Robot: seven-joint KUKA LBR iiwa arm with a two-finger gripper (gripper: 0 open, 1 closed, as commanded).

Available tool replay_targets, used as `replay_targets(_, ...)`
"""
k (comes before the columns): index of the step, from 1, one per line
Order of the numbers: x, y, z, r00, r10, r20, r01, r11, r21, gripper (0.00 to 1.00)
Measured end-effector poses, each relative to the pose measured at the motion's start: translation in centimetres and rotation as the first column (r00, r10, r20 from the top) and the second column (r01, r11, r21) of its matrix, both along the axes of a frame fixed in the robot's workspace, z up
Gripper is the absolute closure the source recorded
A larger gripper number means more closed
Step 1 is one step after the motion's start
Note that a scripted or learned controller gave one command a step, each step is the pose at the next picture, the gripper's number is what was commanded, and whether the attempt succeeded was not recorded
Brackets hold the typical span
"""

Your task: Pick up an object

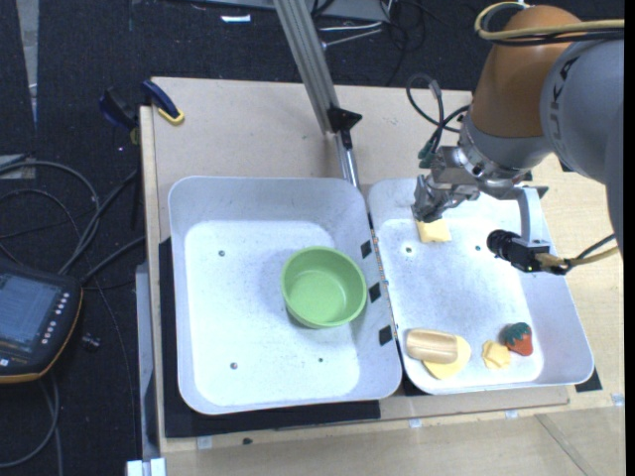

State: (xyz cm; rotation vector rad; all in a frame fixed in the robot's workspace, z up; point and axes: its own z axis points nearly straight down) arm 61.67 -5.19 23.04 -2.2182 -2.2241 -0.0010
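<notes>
I see the green bowl (323,286) in the left bin (198,266), well left of the yellow block (434,231). The gripper (433,209) sits right on top of that block; whether it's pinching, I can't tell. Risk: the block squirts sideways from an off-centre squeeze.

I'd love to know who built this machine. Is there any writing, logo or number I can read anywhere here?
Grey arm: dark letters run along its casing near the right edge, too blurred and cropped to read.
Handheld screen at the left: lit, nothing readable.
Bins and objects: no text.
</notes>
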Motion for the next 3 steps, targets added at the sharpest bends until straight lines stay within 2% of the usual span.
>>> replay_targets(1,-2.3,5.0,-0.8,1.0,0.002,-0.001,-0.002,1.0,0.0,1.0)
replay_targets(3,-8.2,13.4,1.3,1.0,0.002,0.0,-0.002,1.0,0.0,1.0)
